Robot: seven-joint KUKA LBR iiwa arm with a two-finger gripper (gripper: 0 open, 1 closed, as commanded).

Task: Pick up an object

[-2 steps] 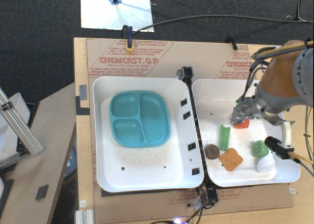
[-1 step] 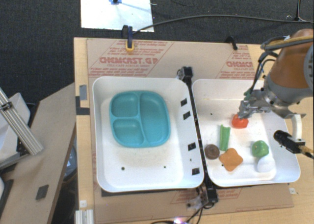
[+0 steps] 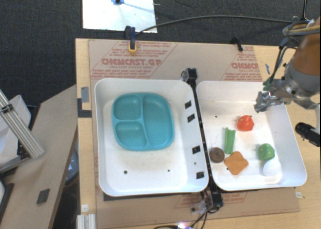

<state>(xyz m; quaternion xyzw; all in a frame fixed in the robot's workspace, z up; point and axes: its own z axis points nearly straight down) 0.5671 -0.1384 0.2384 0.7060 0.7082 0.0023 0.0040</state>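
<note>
The right bin holds several small things: a red tomato-like piece, a green stick, a brown round disc, an orange flat piece, a green round piece and a white piece. My gripper hangs over the bin's far right part, just above and to the right of the red piece, with nothing seen between its fingers. The arm comes in from the right edge.
The left bin holds a teal divided plate. Black clips run along the seam between the bins. A cable crosses the bench behind the bins, and a white sheet lies at the back.
</note>
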